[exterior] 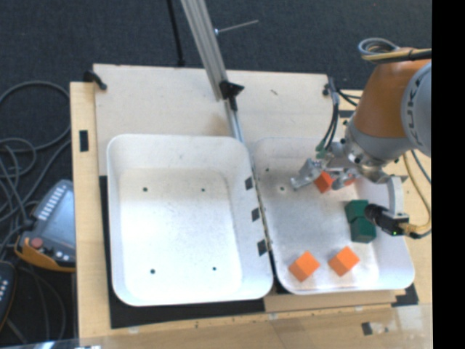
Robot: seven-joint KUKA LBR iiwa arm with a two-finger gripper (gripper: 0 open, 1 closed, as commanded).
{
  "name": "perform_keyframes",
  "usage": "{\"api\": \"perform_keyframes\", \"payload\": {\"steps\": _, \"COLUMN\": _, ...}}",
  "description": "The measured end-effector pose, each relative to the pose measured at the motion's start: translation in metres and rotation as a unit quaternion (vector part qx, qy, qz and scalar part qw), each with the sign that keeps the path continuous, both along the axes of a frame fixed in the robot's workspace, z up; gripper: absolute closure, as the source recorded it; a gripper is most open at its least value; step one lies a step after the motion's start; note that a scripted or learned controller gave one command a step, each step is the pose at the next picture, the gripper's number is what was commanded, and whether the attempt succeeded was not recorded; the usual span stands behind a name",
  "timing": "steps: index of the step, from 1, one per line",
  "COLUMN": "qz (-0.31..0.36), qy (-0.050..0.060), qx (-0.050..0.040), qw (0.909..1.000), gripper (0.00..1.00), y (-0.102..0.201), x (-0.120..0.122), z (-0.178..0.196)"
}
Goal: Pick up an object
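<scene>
White left bin (182,217) holds nothing of interest. Right bin (290,217): two orange cubes at 6 o'clock, one (304,265) just left of the other (344,260), both resting on the floor, untouched. Green block (359,219) lies at 3 o'clock. Gripper (324,178) sits at 12 o'clock of this bin; an orange block (322,182) shows between its fingers, so they appear clamped on it. Judgement: grasp likely made; lift not confirmed, since height above the floor can't be told. Raising clear remains.
</scene>
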State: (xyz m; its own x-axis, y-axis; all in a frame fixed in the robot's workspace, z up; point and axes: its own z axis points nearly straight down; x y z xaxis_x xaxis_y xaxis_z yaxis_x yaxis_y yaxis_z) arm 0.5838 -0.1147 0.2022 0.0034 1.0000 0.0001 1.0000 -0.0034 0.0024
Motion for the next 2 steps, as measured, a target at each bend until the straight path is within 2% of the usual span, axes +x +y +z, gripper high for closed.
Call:
{"api": "perform_keyframes", "payload": {"steps": 1, "qz": 0.002, "qy": -0.008, "qx": -0.0045, "qw": 1.0, "gripper": 0.0, "y": -0.056, "x": 0.077, "z": -0.078}}
{"api": "perform_keyframes", "payload": {"steps": 2, "qz": 0.004, "qy": 0.0, "qx": -0.0005, "qw": 1.0, "gripper": 0.0, "y": -0.014, "x": 0.033, "z": -0.04}}
